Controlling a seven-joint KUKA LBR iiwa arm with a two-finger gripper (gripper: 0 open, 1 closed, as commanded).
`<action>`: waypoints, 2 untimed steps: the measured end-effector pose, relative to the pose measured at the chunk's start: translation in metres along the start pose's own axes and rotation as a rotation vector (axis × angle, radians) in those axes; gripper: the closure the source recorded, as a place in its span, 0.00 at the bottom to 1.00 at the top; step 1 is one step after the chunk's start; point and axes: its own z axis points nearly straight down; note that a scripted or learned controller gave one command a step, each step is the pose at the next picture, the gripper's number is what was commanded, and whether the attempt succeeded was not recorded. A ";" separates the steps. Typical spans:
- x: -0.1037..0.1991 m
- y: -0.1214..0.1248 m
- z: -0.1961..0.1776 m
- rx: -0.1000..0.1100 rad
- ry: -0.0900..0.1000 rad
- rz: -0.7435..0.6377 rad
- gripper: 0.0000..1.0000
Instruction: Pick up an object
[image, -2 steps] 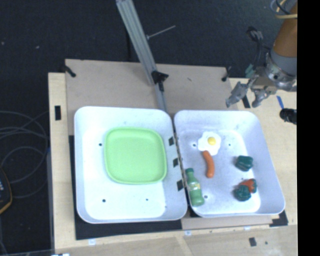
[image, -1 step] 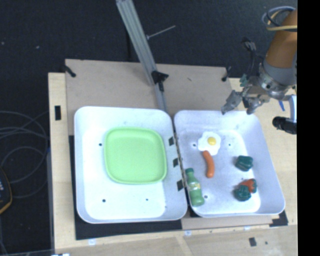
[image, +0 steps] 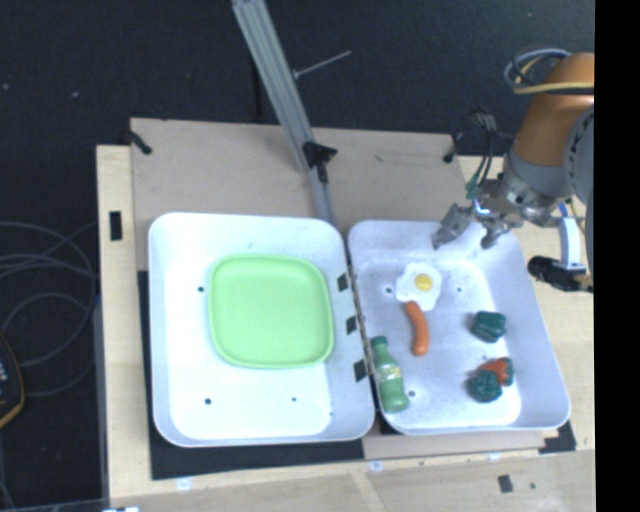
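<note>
The right bin (image: 530, 300) holds a fried egg (image: 418, 284), an orange sausage (image: 418, 328), a green bottle (image: 387, 374) along its left wall, a dark green pepper (image: 488, 324) and a red and green toy (image: 490, 380) near the front right. My gripper (image: 469, 230) hangs above the far edge of that bin, up and to the right of the egg. Its two fingers are spread apart with nothing between them.
The left bin (image: 180, 300) holds a light green plate (image: 270, 310). A grey metal pole (image: 285, 95) slants from the top down to the gap between the bins. The wooden bench (image: 400, 165) runs behind the bins.
</note>
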 end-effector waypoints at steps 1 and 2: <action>0.009 -0.002 0.049 -0.001 0.000 -0.001 0.00; 0.008 -0.001 0.035 -0.007 -0.002 0.000 1.00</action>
